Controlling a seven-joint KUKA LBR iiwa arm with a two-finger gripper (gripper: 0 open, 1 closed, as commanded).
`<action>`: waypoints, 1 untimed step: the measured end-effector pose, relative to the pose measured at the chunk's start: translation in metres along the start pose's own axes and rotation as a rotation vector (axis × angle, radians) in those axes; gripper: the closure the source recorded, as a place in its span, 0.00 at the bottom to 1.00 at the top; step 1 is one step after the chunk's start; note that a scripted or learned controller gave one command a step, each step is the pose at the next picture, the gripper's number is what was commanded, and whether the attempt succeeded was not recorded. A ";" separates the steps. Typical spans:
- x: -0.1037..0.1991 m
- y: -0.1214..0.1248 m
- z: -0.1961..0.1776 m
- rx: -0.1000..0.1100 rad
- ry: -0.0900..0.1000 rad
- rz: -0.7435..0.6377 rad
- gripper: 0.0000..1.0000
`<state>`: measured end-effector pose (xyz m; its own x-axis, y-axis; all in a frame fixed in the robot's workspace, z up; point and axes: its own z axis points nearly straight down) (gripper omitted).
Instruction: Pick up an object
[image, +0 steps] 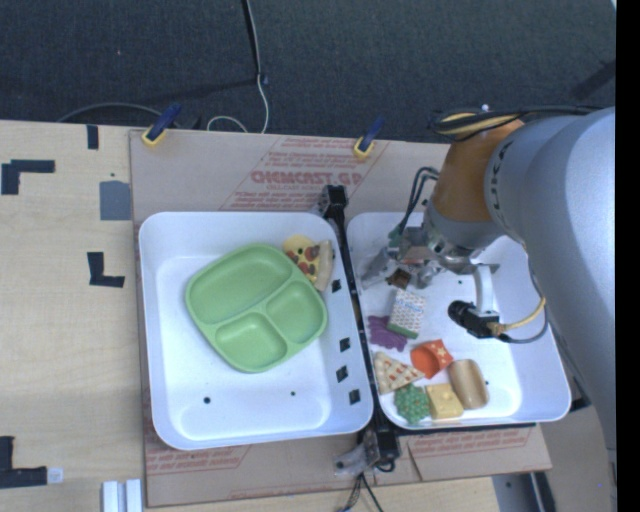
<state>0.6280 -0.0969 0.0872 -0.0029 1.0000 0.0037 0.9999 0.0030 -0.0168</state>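
Gripper sits in the right bin; I cannot tell its state. Just below it lies one speckled pale block, long axis steeply down-left, top end nearest the gripper. Below the block I count one purple piece, one red piece, one waffle, one broccoli, one yellow cube, one bread roll. One green tray occupies the left bin.

Single fixed overhead view, slanted down over both bins.
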 end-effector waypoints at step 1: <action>-0.002 0.041 0.003 -0.014 -0.005 -0.001 0.00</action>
<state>0.6689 -0.0991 0.0836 -0.0037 1.0000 -0.0009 1.0000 0.0037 -0.0027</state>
